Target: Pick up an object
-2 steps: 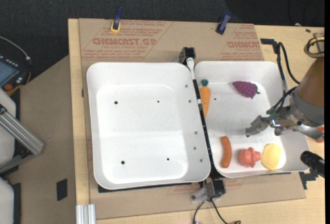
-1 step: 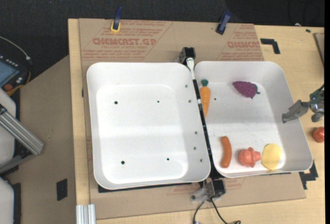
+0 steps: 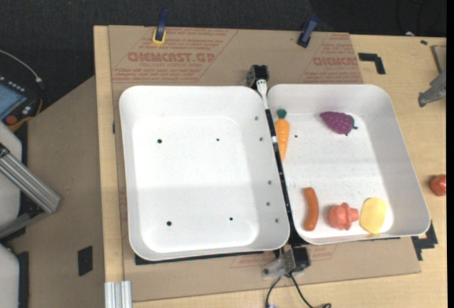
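You couldn't tell how the claw (image 3: 433, 92) stood, just a grey bit at the right edge, well off the grapes (image 3: 338, 122).

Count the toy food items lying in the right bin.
5: carrot against the left wall, purple grapes at the far side, sausage, red piece and lemon along the near wall.

A slim grey metal part of the arm (image 3: 434, 90) shows at the right edge, pale and angular with a forked end. Whether the orange-red patch (image 3: 438, 185) below belongs to it is unclear.
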{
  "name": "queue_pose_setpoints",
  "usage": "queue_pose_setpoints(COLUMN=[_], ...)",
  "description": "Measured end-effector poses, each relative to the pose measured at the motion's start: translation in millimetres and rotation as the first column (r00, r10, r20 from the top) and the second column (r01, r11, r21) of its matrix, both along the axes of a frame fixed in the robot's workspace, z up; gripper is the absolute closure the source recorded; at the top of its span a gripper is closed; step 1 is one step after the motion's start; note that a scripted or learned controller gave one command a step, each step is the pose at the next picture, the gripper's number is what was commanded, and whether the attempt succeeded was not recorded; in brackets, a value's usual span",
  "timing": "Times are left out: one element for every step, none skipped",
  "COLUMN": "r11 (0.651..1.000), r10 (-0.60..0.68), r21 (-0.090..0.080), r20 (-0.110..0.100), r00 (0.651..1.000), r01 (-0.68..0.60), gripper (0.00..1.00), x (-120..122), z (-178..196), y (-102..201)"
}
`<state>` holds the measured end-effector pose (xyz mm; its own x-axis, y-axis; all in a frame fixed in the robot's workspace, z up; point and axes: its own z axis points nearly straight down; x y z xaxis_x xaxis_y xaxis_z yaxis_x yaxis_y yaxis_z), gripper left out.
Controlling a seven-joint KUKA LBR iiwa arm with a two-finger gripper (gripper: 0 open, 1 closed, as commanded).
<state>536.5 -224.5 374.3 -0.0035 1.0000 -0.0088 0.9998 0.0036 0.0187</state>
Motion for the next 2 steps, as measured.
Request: queue_pose_setpoints(r11=[1.0,1.0], r10=[-0.002,-0.002], r21=[0.004,0.018], r20=[-0.012,-0.038], r00=[1.0,0.999], r01=[0.002,0.003], gripper=[1.0,1.0], x=[-2.4,-61.7], z=[2.8,-153.3], y=[0.3,57.7])
